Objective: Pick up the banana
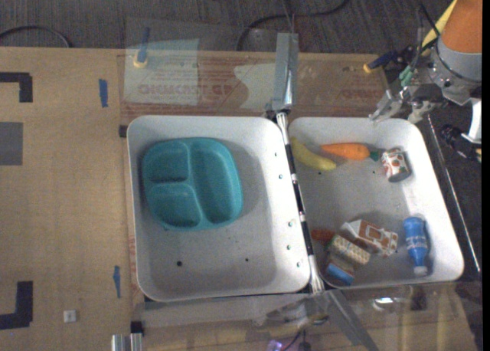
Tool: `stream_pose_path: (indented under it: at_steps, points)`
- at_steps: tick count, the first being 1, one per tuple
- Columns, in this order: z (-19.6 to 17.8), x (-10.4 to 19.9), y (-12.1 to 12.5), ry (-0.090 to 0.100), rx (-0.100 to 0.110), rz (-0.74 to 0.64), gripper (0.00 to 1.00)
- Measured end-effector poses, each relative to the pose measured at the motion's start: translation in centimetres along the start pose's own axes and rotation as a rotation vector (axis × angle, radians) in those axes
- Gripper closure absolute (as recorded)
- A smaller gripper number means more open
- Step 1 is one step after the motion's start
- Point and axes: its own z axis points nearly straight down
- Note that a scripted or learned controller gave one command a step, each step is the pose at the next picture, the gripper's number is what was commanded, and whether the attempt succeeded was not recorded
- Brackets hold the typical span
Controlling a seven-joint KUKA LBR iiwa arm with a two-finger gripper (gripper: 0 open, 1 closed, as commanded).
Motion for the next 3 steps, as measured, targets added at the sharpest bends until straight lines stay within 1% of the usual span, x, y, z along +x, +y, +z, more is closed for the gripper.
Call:
stream_pose_path:
  at_steps: [1, 2, 3]
  points:
    - [13.3, 2.1, -1.3, 0.001, 0.000, 0.207, 0.00]
    - [14.1, 6.3, -3.5, 0.001, -0.001, 0.513, 0.00]
    - [4.3, 10.6, -1.8, 0.001, 0.001, 0.421, 0.00]
